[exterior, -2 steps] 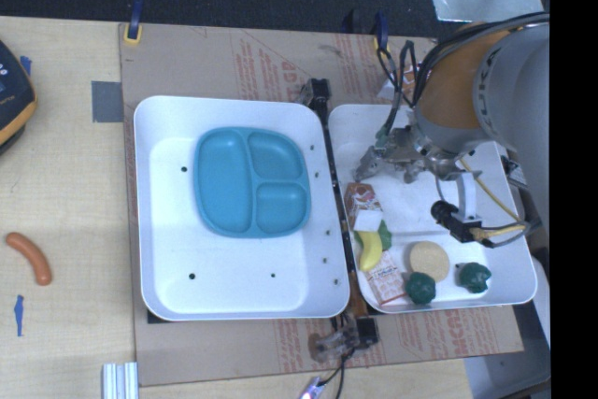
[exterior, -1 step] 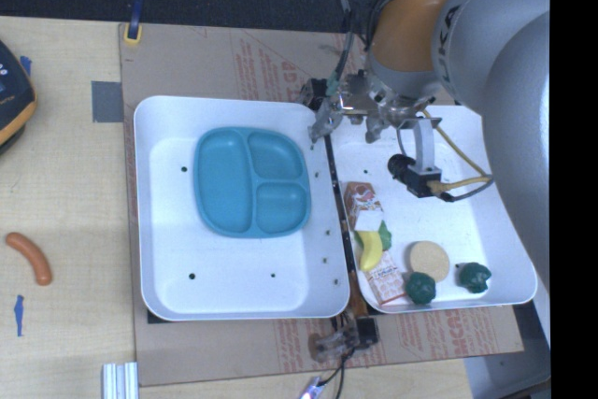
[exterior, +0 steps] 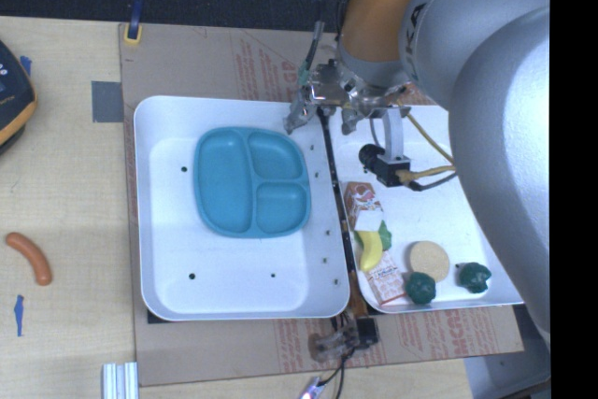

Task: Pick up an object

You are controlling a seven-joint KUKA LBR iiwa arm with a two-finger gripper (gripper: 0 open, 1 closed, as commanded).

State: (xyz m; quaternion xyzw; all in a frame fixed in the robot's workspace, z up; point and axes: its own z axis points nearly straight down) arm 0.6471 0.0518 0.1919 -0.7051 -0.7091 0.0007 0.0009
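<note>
1. Arm position: the arm enters from 3 o'clock, and its end effector (exterior: 322, 107) sits at about 12 o'clock of the scene, above the shared rim between the left bin (exterior: 154, 201) and the right bin (exterior: 467, 299).
2. End effector state: it cannot be told whether it is spread or pressed together; the metal parts are small and cluttered. No object is seen in it.
3. Left bin contents: a blue divided plate (exterior: 252, 180) lies flat in the upper half of the bin, at 7 o'clock from the end effector.
4. Right bin contents: at its 6 o'clock end lie a snack packet (exterior: 363, 199), a banana (exterior: 371, 249), a round cracker (exterior: 428, 257) and two green items (exterior: 420, 287), close together.
5. Outside the bins: a sausage (exterior: 30, 257) rests on the worktop (exterior: 65, 154) at 9 o'clock, well apart from the arm.
6. Task progress: judged as not yet done. All visible objects rest on their surfaces.
7. Remaining work: select a target, descend, close on it and lift.
</note>
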